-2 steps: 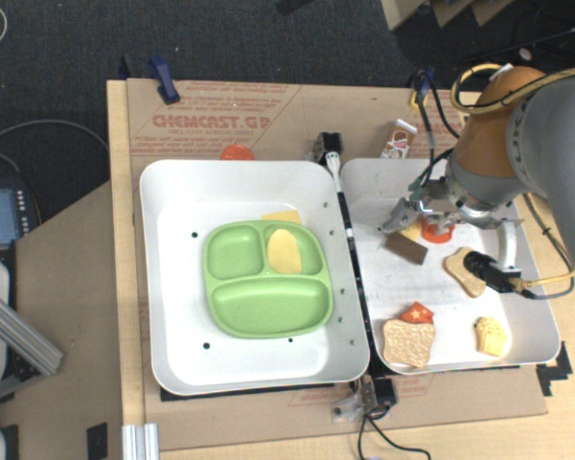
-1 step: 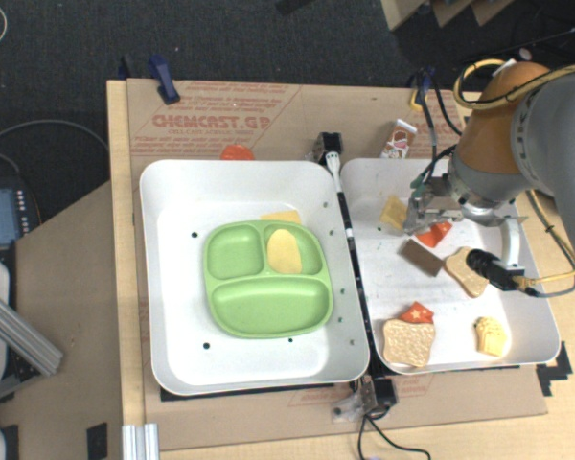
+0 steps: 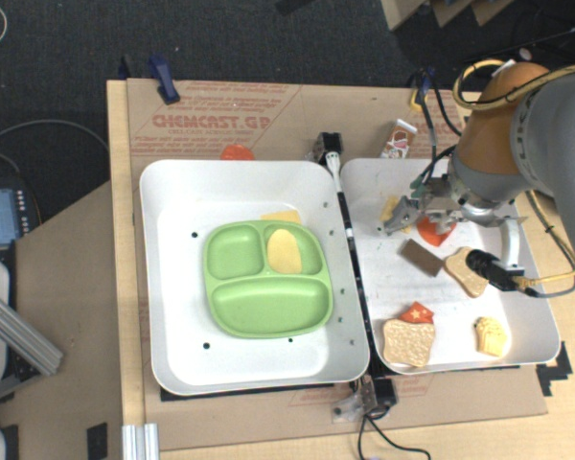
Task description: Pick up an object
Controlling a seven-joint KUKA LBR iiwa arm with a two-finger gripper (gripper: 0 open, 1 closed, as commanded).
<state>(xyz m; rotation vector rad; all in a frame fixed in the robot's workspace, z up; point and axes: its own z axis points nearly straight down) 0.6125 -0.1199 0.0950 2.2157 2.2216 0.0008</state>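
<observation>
Look to the right bin: your gripper sits low over its upper part, under the grey arm with the orange band. You cannot tell how its jaws stand. A red object lies just beside the claw, to its lower right, partly covered by it, and nothing is plainly gripped. A brown block lies just below that, a tan slice to its right. Nearer the front edge you have a round cracker with a red piece touching its top, and a yellow chunk. In the left bin, a green divided plate holds a yellow piece.
</observation>
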